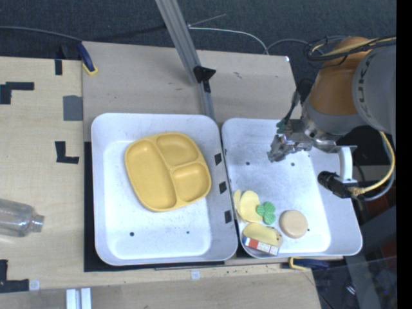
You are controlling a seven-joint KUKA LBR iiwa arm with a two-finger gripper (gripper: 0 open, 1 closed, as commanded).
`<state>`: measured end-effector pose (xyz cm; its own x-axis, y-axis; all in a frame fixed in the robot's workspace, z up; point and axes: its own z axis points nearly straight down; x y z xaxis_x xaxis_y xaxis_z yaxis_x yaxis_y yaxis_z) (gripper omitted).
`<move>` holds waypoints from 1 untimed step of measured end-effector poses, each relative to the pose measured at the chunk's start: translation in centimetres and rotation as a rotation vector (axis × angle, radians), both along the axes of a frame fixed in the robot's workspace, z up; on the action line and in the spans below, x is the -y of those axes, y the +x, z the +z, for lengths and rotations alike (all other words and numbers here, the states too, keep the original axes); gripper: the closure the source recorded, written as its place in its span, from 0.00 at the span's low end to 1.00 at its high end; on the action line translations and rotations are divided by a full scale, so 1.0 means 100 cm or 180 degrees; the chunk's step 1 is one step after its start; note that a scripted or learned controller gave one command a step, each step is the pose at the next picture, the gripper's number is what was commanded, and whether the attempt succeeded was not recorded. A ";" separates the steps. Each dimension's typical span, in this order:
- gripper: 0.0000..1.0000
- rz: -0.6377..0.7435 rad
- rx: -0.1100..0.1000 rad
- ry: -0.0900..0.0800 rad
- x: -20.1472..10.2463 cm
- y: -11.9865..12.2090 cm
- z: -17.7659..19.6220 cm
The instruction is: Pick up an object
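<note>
Hovering gripper (280,150) over right bin (335,237) | grip unclear | yellow block (262,235) lying crosswise

Yellow divided plate (168,170) in a white bin (103,172); green piece (266,210) and tan disc (293,223) in the other.

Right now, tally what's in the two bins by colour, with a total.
Yellow: 3, the divided plate in the left bin, a pale yellow piece and a yellow block with a red-and-white label in the right bin.
Green: 1, a small leafy piece.
Tan: 1, a round disc.
Total: 5
</note>
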<state>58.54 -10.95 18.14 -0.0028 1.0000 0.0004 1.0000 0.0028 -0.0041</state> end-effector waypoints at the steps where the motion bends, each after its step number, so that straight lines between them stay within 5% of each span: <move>1: 1.00 -0.0018 -0.0022 0.0004 0.002 -0.085 -0.028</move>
